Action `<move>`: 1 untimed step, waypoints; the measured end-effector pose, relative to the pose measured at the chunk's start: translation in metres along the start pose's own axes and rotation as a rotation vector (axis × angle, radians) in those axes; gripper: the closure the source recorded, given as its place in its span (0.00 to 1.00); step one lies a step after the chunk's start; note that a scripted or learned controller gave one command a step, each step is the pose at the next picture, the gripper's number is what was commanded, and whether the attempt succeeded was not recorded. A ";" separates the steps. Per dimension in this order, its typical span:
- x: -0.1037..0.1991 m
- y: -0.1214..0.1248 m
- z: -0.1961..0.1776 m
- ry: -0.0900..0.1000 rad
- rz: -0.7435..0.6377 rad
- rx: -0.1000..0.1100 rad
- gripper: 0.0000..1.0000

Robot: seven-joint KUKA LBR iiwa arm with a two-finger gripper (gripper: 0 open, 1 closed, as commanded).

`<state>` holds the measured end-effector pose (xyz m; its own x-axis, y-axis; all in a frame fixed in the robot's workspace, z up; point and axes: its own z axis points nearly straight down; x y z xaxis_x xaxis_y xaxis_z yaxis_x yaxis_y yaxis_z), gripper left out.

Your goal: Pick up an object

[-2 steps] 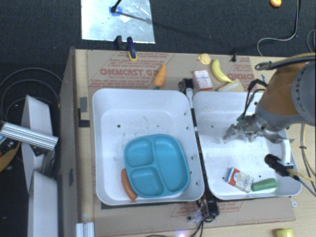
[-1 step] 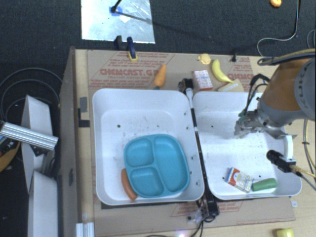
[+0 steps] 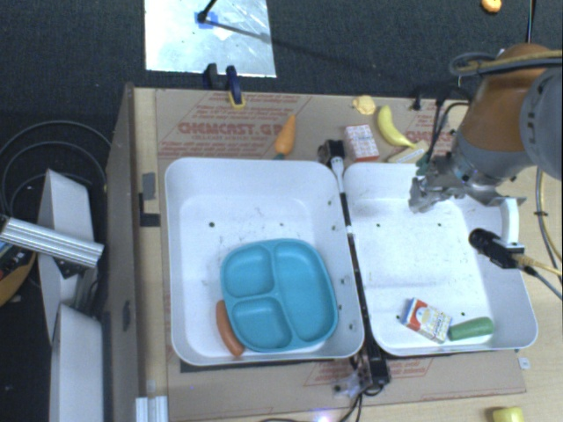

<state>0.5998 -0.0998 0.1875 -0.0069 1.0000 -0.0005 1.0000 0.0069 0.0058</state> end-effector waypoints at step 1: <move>0.038 -0.001 -0.027 0.001 0.001 0.003 1.00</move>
<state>0.5982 -0.0618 0.2147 -0.0059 1.0000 0.0007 1.0000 0.0059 0.0024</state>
